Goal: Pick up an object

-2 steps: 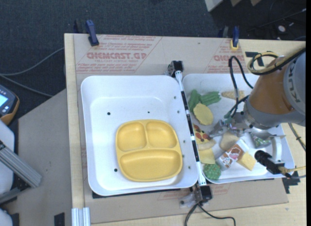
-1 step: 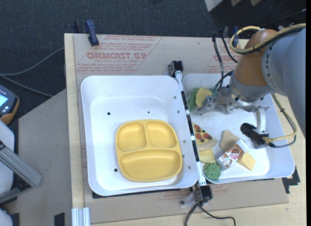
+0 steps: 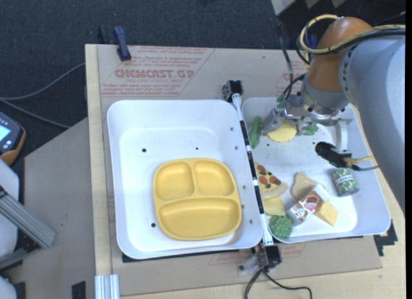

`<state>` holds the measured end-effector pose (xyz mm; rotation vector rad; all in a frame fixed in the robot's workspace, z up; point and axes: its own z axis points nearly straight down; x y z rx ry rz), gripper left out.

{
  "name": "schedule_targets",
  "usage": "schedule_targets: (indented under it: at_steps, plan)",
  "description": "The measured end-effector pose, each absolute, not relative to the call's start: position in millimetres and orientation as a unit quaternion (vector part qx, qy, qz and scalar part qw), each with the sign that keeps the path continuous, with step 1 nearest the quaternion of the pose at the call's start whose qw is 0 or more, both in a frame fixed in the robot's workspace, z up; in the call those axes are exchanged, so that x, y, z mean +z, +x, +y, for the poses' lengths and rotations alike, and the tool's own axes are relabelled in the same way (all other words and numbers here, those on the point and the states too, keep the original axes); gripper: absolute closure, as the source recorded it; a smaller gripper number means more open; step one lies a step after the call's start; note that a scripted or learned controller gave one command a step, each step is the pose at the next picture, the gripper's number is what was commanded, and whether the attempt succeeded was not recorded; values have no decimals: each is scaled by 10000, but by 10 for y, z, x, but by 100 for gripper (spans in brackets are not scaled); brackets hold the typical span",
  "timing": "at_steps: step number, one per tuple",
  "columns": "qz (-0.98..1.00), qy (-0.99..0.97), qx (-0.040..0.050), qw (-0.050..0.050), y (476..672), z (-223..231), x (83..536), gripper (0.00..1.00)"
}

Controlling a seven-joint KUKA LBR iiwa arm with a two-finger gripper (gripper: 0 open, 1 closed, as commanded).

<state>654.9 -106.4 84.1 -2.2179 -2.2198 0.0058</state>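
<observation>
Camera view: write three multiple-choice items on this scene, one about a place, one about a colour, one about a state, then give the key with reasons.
1. Where does the divided plate lie?
A. in the left bin
B. in the right bin
C. on the floor

2. What colour is the divided plate?
A. blue
B. yellow
C. red

3. How does the gripper stand just now?
A. lifted high over the left bin
B. resting on the divided plate
C. down in the right bin, at the pale yellow piece

Key:
1 A, the plate sits on the floor of the left bin.
2 B, all three of its compartments are yellow.
3 C, the gripper is low at the far end of the right bin, right by the pale yellow piece.
</observation>
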Motion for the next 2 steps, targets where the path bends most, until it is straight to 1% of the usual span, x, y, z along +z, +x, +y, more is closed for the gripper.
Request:
schedule_targets:
  at_steps: [1,2]
  plan:
    - [-7076,-7066,36,25,6539,-1084,985,100]
    - [-7082,-7060,-4,15,5830,-534,1892,100]
